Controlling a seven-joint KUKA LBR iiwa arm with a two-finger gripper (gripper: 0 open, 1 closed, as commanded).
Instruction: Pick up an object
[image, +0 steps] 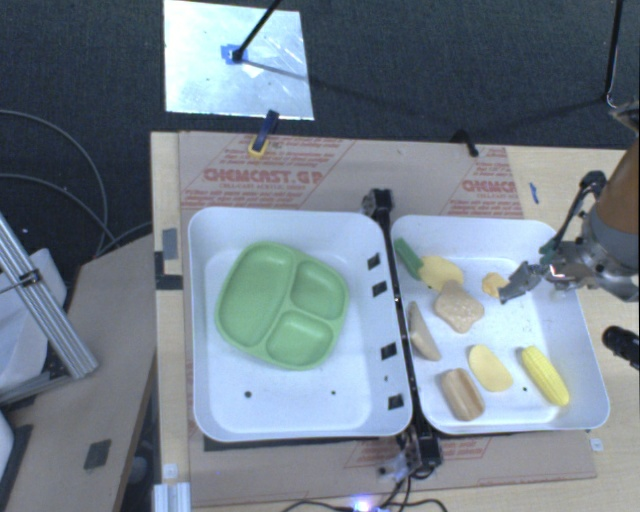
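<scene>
two white bins are set side by side on a brown board (340, 165) printed with red lettering. the left bin (210, 400) holds a green divided plate (282, 305) with three compartments, lying flat near the middle.

the right bin (570, 330) holds toy food: a green-and-yellow piece (425, 266) by the divider at the far side, a tan bread-like chunk (459, 308) just below it, a pale wedge (423, 335) against the divider, a small yellow bit (493, 285) next to the gripper, a yellow oval slice (490, 368), a corn cob (545, 375) toward the right wall, and a brown bun (461, 394) at the near edge. all are seen lying loose on the bin floor.

the gripper (512, 288) is seen low over the right bin's far-right part, reached in from the right; whether its tips are apart or together cannot be told. nothing is seen between them.

dark carpet (450, 60) surrounds the bench. a shiny square sheet (238, 62) lies on it beyond the board, and a yellow-and-blue clip (264, 135) rests at the board's far edge. cables (60, 180) run at left.
</scene>
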